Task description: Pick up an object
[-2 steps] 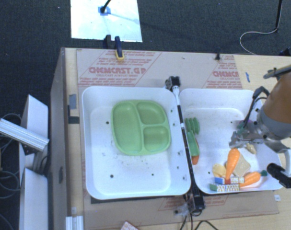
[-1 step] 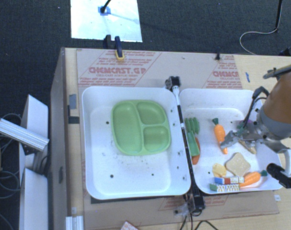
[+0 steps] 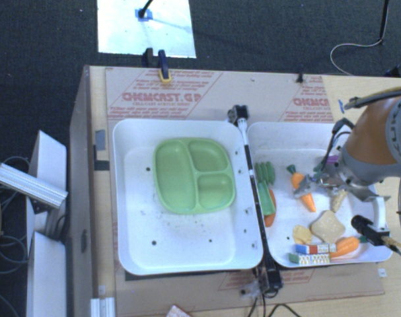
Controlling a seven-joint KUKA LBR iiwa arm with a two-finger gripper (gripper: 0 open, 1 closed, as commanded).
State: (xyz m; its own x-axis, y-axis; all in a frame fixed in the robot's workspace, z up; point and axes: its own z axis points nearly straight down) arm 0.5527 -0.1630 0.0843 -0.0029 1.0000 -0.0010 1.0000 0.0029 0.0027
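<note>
Low in the right bin, gripper beside the carrot, grip state impossible to tell; probably light, stiff, slick plastic, tapered, so best pinched across the thick orange middle, away from the narrow tip.

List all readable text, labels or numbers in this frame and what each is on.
"CHEMCAST GP", red print, on the brown protective-paper sheet under the two shallow white bins, left part.
A second red print of the same kind on the sheet's right part: cut off by the right bin, not fully readable.
Smaller red lines under both prints: too blurred to read.
Small rectangular box with blue and red markings in the right bin: print too small to read.
</note>
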